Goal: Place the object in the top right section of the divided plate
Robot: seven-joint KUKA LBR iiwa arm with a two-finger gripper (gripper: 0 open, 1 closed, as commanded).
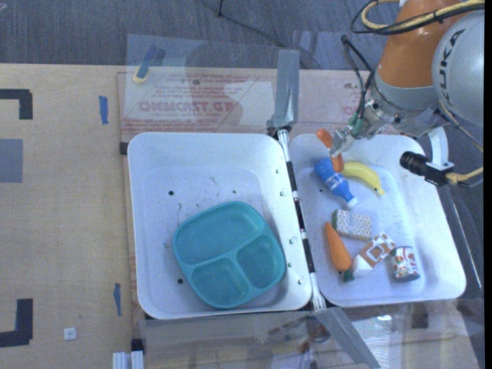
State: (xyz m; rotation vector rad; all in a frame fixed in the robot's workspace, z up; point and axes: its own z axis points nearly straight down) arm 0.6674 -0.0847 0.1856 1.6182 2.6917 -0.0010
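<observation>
Blue bottle (335, 181) beside banana (364, 177), carrot (337, 248) | end effector (339, 149) grip unclear | divided plate (228, 254) left bin

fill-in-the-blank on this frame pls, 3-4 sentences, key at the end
The teal divided plastic plate lies in the ____ white bin.
The yellow toy banana lies in the ____ white bin.
The blue plastic bottle has a ____ cap.
The plate has ____ sections.

Missing words: left; right; white; three
</observation>
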